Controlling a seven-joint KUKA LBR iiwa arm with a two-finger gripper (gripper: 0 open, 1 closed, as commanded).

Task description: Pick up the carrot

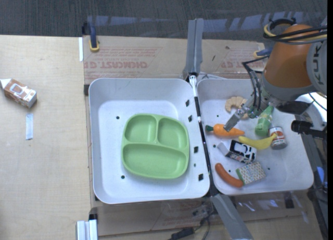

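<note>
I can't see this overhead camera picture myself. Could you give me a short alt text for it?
A grey robot arm with an orange band reaches from the right, its gripper low over the small orange carrot in the right shallow white bin, among a yellow banana, green bottle and other small items. The left white bin holds a green divided plastic plate.

Green divided plate [155,147] in left bin [99,145]; right bin [296,174] has banana [257,142], sausage [228,175], green bottle [263,121], small can [278,137].
</note>
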